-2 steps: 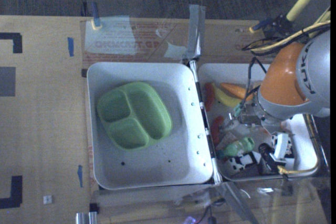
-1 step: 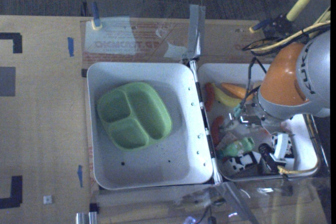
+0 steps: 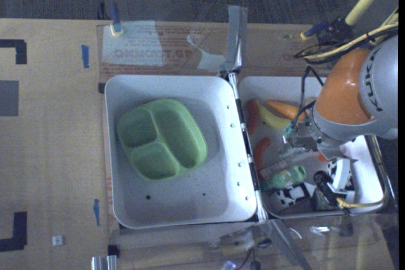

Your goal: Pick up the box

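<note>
Arm over right bin (image 3: 378,161), gripper (image 3: 297,139) low above clutter; finger state: cannot tell. Black-and-white box (image 3: 290,195) at bin's 6 o'clock, touching green bottle (image 3: 285,177). Advice: centre over box, descend straight, avoid nudging bottle at 12 o'clock.

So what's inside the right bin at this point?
The right bin holds an orange carrot-like piece, a yellow piece, red pieces, a green item and a black-and-white box. The arm covers its middle.
</note>
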`<state>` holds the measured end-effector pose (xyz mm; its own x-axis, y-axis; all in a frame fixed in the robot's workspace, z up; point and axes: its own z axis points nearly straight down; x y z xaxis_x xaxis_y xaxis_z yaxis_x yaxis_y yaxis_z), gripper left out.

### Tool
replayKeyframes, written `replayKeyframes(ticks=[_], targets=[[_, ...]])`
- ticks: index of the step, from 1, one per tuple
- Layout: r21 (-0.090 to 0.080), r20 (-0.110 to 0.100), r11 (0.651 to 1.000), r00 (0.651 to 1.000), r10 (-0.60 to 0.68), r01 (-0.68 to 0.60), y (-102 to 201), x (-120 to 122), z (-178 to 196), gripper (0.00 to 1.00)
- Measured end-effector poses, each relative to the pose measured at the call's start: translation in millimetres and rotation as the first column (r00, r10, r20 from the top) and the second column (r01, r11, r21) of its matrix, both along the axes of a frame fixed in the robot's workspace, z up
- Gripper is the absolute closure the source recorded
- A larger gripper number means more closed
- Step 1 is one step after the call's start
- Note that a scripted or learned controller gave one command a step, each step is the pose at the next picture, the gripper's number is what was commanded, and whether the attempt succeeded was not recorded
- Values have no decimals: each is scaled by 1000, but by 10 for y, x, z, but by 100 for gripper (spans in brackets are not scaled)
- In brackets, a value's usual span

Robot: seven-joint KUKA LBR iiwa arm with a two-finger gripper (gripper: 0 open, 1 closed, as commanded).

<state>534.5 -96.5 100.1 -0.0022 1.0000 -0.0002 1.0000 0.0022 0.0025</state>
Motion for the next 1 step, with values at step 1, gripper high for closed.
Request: replayKeyframes(ticks=[1], targets=[[0, -2, 998, 998, -61, 61, 239, -158, 845, 100]])
